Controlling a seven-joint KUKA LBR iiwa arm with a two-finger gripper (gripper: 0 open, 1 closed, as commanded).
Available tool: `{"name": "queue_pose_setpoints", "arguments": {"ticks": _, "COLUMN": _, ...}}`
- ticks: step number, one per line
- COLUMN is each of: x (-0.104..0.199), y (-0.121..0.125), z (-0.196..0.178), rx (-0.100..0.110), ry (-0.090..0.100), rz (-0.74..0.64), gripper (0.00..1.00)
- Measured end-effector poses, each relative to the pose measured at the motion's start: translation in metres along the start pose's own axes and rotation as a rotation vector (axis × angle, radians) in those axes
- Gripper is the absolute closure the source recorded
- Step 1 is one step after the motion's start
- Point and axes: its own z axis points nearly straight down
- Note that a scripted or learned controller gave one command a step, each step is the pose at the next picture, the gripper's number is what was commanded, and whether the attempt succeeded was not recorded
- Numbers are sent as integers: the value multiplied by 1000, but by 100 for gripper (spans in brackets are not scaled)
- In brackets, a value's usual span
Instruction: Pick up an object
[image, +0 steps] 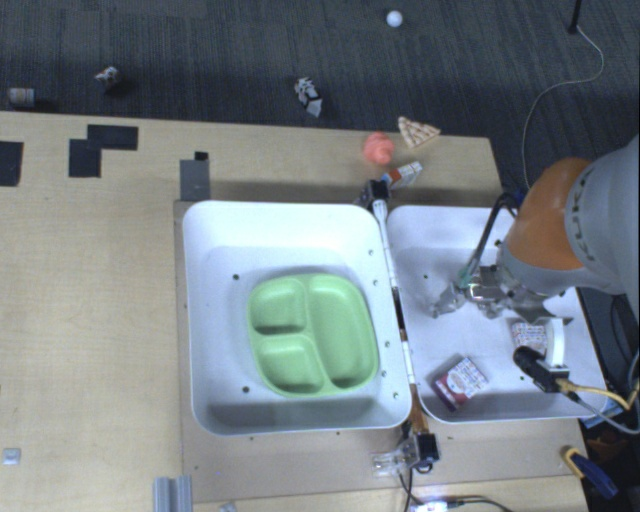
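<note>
While claw (447, 299) is lowered over right bin (430, 240) floor, right of frame centre, nothing gripped; jaw state cannot be told. Small red-white packet (459, 381) left ungrasped below claw.

Robotics laboratory. A grey arm (600, 215) with an orange band reaches over a plywood table (90, 330) carrying two white bins (200, 300), one containing a green divided tray (312, 333). Black tape marks (100, 148) on the table, loose cables (560, 90), and small test objects scattered on dark carpet (250, 50) indicate an experimental grasping rig.
</note>
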Motion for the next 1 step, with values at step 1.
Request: {"name": "queue_pose_setpoints", "arguments": {"ticks": 1, "x": 15, "y": -66, "z": -1, "rx": -1, "ry": -1, "rz": 4, "gripper": 0}}
